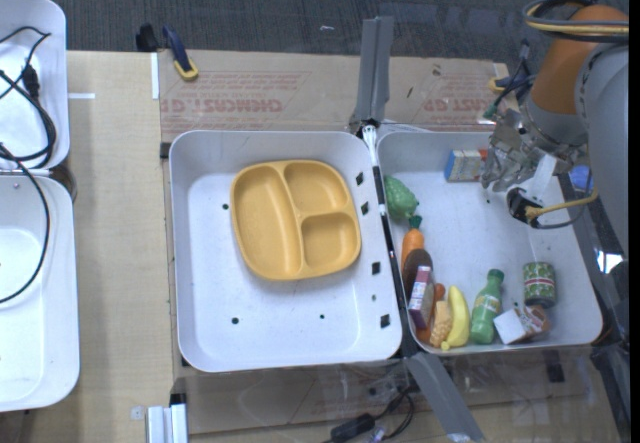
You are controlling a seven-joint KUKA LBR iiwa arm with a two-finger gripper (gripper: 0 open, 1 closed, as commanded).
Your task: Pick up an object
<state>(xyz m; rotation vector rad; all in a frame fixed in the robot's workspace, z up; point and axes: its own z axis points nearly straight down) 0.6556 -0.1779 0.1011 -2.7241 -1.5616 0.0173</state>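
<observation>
So, quick rundown of where things sit:

Arm: coming in from the right, orange band up top, wrist hanging over the far right part of the right bin (pixel 590 321).

Gripper (pixel 503 174): pointing down near the bin's back wall. Honestly can't tell how the business end is set, too small and cluttered with cables, and I don't see anything carried in it.

Nearest candidate: small blue-and-white box (pixel 466 165), lying just beside the gripper on its left, close to the back wall. Its long axis runs roughly left-right across the view.

Next closest: green veggie-looking toy (pixel 400 197), further left against the divider side.

Everything else: well apart from the gripper, bunched along the near edge of the same bin, namely a brown bottle (pixel 418 276), banana (pixel 457 317), green bottle (pixel 486 307) and a patterned can (pixel 539 284).

Left bin (pixel 200 261): holds a yellow divided plate (pixel 295 219), a long way from the arm.

My guess on the move: the box is the obvious pick, so it comes down to a short shift left and then a drop. With the box lying sideways, closing across its short side looks like the safer bet.

Progress: nothing lifted yet as far as I can see.
</observation>
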